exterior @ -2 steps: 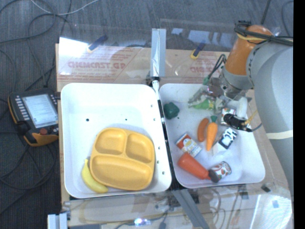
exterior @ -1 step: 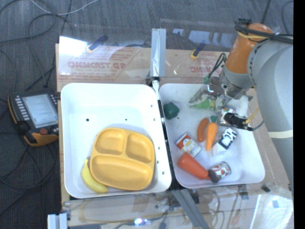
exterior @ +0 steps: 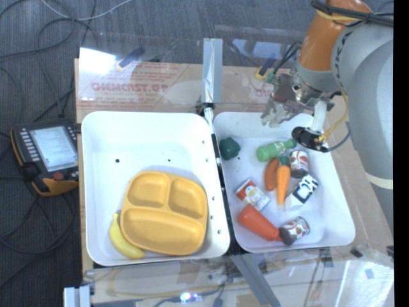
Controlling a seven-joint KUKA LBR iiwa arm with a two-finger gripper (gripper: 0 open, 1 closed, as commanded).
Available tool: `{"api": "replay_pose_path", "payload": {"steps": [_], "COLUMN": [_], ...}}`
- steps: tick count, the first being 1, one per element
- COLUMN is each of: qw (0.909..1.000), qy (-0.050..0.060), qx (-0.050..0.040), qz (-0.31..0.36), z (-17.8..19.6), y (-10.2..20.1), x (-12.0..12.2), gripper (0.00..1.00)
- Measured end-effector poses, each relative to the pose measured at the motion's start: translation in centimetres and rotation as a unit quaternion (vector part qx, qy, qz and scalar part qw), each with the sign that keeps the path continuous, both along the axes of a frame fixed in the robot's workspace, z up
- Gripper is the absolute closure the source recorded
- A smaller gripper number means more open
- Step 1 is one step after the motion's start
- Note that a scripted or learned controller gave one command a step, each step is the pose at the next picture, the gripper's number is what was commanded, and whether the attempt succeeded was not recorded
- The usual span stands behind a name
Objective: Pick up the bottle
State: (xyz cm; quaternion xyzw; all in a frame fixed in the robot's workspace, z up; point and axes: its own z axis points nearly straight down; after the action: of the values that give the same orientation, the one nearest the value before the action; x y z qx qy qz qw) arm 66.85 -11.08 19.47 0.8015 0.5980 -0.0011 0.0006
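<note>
The gripper (exterior: pixel 276 115) hangs over the far rim of the right bin (exterior: pixel 345 226), its fingers pointing down and nothing visible between them; whether they are spread or closed I cannot tell from this slant. The bottle most plainly in reach is the green bottle (exterior: pixel 275 149), lying on its side on the bin floor just nearer the camera than the gripper and almost straight below it; its long axis runs roughly left to right, tilted slightly, with the pale cap end toward the right. A carrot (exterior: pixel 282 183) and a second, stubbier carrot (exterior: pixel 271 174) lie just beside it on the near side, a small can (exterior: pixel 298 162) close to its cap end; a dark green lump (exterior: pixel 229 148) sits apart to its left. The move, I judge, is a short drop toward the camera, with the fingers set across the bottle's length.
</note>
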Motion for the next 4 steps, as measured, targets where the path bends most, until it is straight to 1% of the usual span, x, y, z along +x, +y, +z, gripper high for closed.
{"api": "replay_pose_path", "payload": {"steps": [1,2,3,4], "qw": [1.0,0.9999,0.9999,0.9999], "qy": [0.0,0.002,-0.004,-0.005], "qx": [-0.0008,-0.0001,-0.0026,-0.0023], "qz": [0.0,-0.016,-0.014,-0.014], "z": [0.0,-5.5,-10.5,-9.5], "y": [-0.1,-4.9,-2.2,-2.2], "x": [0.0,-3.7,-1.8,-1.8], "gripper": [0.0,0.0,0.0,1.0]}}
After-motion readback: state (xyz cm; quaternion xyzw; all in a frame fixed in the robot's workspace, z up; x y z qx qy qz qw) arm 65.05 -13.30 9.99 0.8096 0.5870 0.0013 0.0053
